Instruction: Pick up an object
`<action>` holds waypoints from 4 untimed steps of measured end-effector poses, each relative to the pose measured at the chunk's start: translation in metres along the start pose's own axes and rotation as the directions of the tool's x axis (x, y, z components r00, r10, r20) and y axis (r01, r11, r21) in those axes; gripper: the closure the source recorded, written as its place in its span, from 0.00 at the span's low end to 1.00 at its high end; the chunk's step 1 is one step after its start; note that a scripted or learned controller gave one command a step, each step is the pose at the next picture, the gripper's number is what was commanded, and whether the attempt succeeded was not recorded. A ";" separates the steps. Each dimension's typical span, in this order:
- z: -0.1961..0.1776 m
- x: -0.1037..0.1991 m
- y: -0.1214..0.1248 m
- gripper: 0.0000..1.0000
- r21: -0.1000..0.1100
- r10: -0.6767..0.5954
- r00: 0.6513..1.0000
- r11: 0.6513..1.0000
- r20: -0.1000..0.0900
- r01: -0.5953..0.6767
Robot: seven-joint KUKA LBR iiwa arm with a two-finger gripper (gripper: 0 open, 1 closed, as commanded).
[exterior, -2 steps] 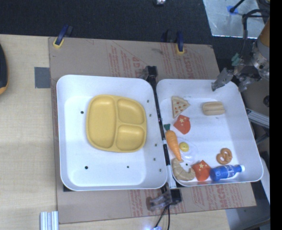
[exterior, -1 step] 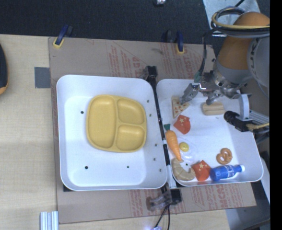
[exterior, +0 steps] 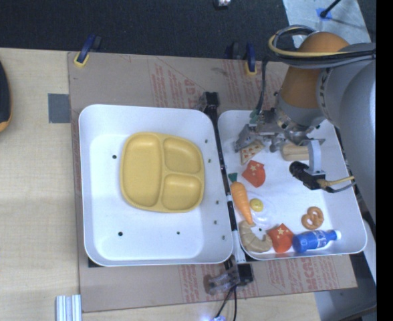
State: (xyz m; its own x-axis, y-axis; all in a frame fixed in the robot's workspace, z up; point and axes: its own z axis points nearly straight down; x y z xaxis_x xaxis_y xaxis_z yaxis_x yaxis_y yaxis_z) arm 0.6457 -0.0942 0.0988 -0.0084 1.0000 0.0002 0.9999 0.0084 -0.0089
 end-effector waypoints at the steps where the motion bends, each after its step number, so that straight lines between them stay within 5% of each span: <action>1: 0.007 -0.006 0.011 0.00 -0.008 0.000 1.000 1.000 0.001 0.000; 2: 0.007 0.002 0.011 0.00 -0.005 0.001 1.000 1.000 0.001 -0.001; 3: -0.004 0.001 0.011 1.00 -0.004 0.000 1.000 1.000 0.002 0.000; 4: -0.098 0.024 -0.067 1.00 -0.006 0.007 1.000 1.000 -0.002 -0.007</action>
State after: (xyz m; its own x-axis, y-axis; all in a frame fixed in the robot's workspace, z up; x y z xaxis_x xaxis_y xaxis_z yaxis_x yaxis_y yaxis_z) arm 0.5796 -0.0704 0.1972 -0.0014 1.0000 0.0022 1.0000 0.0014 -0.0025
